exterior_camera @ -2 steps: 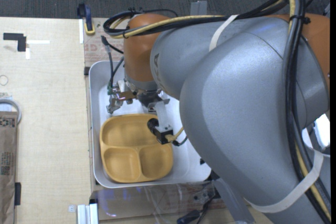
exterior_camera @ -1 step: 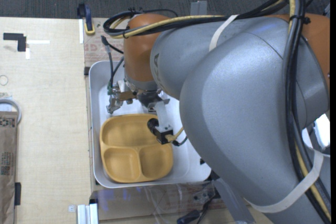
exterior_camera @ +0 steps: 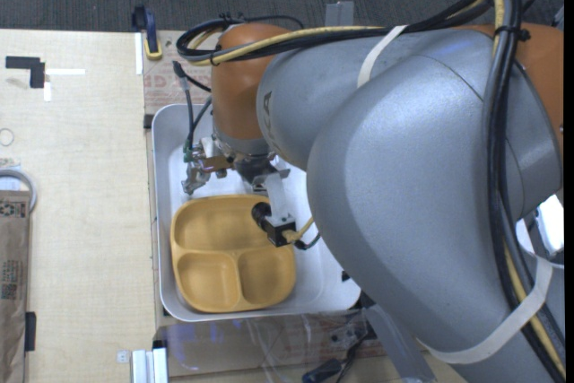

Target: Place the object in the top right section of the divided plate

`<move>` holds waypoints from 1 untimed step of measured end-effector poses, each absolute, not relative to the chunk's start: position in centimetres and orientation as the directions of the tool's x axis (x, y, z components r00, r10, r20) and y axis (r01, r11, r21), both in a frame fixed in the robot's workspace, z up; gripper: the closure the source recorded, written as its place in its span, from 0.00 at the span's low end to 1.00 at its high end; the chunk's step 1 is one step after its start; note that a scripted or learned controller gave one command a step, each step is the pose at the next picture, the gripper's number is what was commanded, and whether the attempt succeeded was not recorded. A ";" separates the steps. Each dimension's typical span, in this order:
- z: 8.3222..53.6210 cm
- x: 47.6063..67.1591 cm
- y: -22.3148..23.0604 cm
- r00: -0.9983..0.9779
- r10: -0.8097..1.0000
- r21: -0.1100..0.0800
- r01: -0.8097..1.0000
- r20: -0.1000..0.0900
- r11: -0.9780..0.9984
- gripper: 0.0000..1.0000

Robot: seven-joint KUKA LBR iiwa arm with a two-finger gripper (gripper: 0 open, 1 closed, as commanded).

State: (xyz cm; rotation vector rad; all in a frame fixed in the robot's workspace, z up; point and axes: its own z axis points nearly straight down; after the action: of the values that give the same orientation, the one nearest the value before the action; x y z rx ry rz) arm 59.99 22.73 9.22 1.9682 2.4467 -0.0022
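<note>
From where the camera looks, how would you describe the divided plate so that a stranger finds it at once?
Look at the white bin under the big grey arm. In its lower half lies the divided plate, partly under the arm's wrist. It is the one tan-yellow thing there, rounded, with raised ridges splitting it into three sections.
</note>
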 end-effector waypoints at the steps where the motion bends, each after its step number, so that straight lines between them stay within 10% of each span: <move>1: 9.2 60.0 22.7 -0.214 0.977 0.000 0.977 -0.002 0.214 0.00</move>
State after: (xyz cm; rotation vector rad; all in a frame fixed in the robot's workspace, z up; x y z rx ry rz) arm 59.99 22.73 9.22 1.9682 2.4467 -0.0022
